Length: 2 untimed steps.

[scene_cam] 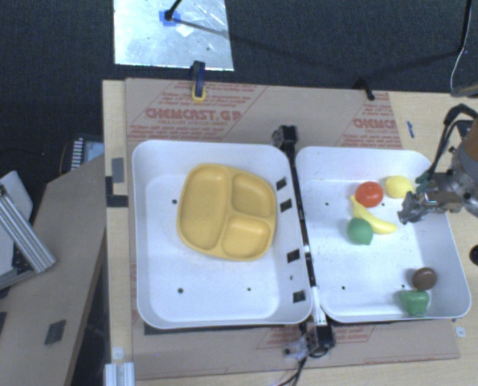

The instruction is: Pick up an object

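Note:
The right bin (335,296) holds a red ball (369,193), a yellow lemon-like piece (398,186), a yellow banana (373,219) and a green ball (360,232) clustered near its back. A brown piece (423,278) and a green piece (414,301) lie at its front right corner. My gripper (410,208) reaches in from the right and hangs just right of the banana's end, below the lemon-like piece. Nothing shows between its fingers.
The left bin (162,296) holds a yellow three-compartment plate (225,211). A black divider with clips (296,232) runs between the bins. Cardboard (247,111) lies under both bins; a shiny sheet (173,22) lies on the dark floor behind.

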Tool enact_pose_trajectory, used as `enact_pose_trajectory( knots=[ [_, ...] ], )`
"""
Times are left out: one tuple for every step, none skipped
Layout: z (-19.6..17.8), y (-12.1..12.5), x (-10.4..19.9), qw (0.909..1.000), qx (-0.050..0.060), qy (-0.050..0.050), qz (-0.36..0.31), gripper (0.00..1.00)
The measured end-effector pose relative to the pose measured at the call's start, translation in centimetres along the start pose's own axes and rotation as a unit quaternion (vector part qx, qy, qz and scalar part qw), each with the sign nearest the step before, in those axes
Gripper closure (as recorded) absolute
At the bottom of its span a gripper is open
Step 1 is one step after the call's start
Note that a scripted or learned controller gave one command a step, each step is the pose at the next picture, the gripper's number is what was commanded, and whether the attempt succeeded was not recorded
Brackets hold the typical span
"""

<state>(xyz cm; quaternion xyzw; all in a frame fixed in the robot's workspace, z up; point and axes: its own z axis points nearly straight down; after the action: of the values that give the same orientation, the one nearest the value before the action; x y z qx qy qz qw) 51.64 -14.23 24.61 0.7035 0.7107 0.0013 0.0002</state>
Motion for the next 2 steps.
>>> enact_pose_trajectory(
  knots=[
    [1.3,2.0,5.6,1.0000,0.000,0.000,0.000,1.00],
    [1.8,4.6,10.9,1.0000,0.000,0.000,0.000,1.00]
  ],
)
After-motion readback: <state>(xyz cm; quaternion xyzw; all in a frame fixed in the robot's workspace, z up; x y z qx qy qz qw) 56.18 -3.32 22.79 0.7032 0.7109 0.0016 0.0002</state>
